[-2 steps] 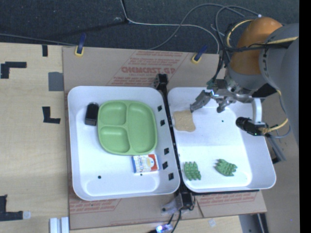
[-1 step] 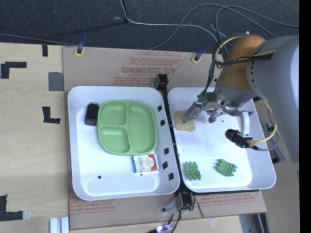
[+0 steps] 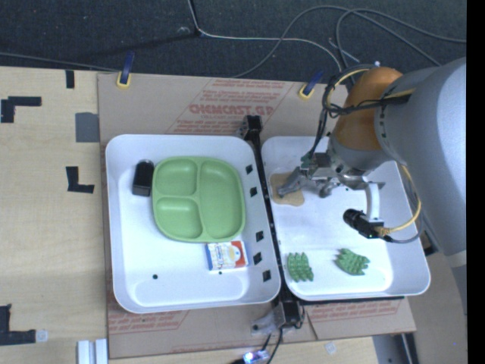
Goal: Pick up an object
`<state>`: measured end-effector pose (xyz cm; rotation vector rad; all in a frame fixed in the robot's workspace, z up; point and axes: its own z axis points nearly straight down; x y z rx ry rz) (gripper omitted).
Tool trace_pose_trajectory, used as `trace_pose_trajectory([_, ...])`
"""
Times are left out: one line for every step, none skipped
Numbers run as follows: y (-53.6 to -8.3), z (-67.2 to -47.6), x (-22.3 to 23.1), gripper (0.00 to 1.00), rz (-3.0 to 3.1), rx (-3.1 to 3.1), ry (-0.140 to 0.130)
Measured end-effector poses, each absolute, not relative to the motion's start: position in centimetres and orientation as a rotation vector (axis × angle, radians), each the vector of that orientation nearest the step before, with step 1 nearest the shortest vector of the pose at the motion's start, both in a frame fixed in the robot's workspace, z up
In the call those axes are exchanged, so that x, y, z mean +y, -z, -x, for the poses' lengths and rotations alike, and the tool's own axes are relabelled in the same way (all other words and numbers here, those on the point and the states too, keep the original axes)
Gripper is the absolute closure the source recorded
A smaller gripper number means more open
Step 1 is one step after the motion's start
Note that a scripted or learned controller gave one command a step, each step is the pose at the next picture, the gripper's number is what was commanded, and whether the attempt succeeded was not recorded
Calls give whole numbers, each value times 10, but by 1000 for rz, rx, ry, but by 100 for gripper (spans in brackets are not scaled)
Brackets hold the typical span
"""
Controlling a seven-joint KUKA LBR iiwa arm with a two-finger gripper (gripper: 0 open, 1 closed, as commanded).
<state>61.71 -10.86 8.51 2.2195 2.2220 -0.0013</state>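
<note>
1. Fingers: you can't tell whether they're apart or together; the gripper hangs low in the right bin.
2. Tan flat object lies just under the fingertips, by that bin's left wall.
3. Two green toys sit nearer its front edge.
</note>
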Motion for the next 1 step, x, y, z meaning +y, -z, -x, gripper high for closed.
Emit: trace_pose_trajectory([-98,-619,-107,100,-2216,2223,-8])
